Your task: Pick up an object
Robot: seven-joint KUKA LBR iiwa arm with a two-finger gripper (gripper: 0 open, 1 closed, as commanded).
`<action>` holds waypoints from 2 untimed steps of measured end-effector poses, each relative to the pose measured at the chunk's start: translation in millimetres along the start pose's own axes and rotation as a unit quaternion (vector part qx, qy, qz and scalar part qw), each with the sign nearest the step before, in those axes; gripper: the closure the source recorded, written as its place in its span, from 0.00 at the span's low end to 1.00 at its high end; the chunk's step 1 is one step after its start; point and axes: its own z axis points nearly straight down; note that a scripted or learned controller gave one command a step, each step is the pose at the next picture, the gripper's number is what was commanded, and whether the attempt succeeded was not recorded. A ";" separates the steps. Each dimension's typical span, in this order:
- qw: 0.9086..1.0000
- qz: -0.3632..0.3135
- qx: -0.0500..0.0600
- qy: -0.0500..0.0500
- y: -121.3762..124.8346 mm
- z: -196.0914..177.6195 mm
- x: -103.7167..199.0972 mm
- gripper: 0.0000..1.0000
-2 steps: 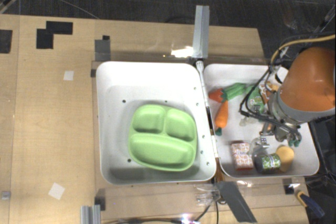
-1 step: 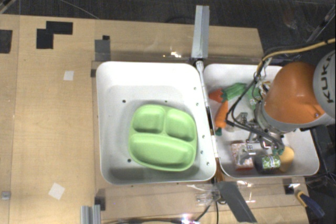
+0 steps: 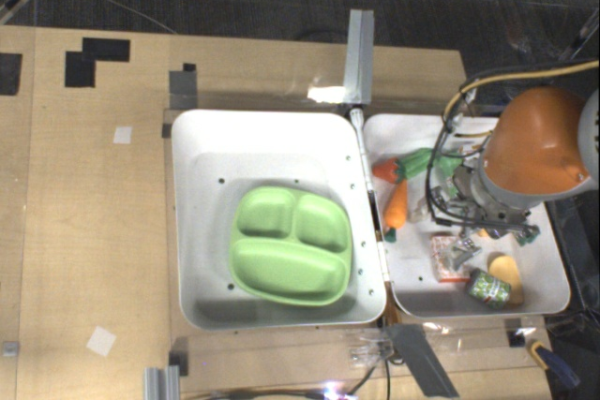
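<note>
The right bin (image 3: 403, 295) holds several small objects. A carrot (image 3: 397, 204) lies near its left wall, with a red and green toy vegetable (image 3: 401, 168) just above it. A clear packet with red print (image 3: 451, 256), a green can (image 3: 488, 288) and a yellow piece (image 3: 505, 268) sit toward the front. The arm's orange band (image 3: 536, 143) hangs over the bin's right half, and the wrist below it covers my gripper (image 3: 476, 222), which reaches down just above the packet.
The left bin (image 3: 202, 155) holds a green three-compartment tray (image 3: 292, 244). A grey metal post (image 3: 359, 61) stands behind the divider between the bins. Cables (image 3: 497, 81) loop off the arm at the upper right.
</note>
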 end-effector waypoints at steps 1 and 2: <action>0.994 -0.110 0.003 -0.001 34.4 1.2 -5.5 0.00; 0.985 -0.173 0.000 -0.001 29.0 3.4 16.0 0.00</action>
